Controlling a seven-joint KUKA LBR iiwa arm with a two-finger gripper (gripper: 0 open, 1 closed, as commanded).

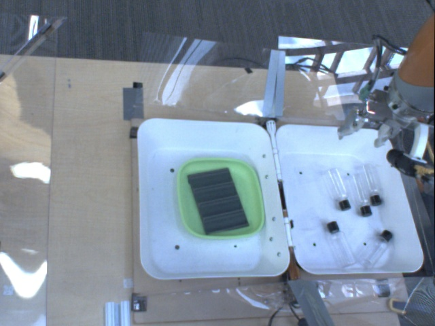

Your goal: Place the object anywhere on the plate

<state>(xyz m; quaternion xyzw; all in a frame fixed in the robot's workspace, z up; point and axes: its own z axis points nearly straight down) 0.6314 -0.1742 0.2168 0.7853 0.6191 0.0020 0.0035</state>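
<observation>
Plate: you see a lime-green square plate (253, 189) with rounded corners, smooth and glossy, in the left bin (156, 202).
Object: a dark grey ribbed rectangular slab (217, 200) lies flat on the plate, turned at a slant.
Right bin: clear slim vials with black caps (353, 202) lie scattered on its white floor (306, 243).
Gripper: at the right bin's far right edge (401, 138); you cannot tell how far it is open, or whether it holds anything.

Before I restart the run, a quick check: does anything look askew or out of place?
Only slightly: the dark ribbed rectangular block lies skewed on the green square plate. Clear black-capped vials lie scattered in the right white bin.
</observation>
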